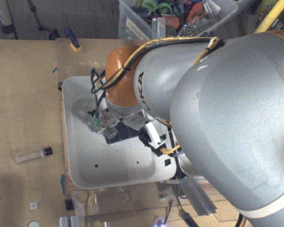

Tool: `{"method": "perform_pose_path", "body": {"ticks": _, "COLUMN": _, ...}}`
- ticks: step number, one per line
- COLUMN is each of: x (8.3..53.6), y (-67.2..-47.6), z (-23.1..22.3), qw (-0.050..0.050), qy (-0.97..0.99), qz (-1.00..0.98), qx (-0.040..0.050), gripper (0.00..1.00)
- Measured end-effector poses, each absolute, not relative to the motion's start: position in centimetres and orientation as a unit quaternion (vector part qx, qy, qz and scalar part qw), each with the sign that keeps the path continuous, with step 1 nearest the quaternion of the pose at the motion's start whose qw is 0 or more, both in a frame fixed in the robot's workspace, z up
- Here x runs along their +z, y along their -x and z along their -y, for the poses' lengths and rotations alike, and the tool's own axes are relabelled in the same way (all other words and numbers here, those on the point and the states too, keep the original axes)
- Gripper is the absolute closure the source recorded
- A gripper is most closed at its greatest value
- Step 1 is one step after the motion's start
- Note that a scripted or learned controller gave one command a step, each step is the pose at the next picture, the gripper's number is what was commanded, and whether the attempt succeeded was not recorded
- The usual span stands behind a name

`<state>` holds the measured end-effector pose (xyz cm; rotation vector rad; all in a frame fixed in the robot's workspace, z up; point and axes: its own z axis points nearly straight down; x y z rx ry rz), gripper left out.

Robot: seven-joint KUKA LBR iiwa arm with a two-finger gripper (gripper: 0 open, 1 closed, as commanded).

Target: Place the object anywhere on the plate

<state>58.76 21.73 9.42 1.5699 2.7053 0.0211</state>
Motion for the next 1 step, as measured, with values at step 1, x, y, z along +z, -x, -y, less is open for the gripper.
{"method": "perform_pose_path", "body": {"ticks": 1, "x": 9.08, "y": -64.84, "z": -21.04, "qw": 0.004, "qy": -0.299, "qz": -0.954, "qx": 0.0055, "gripper": 1.0}}
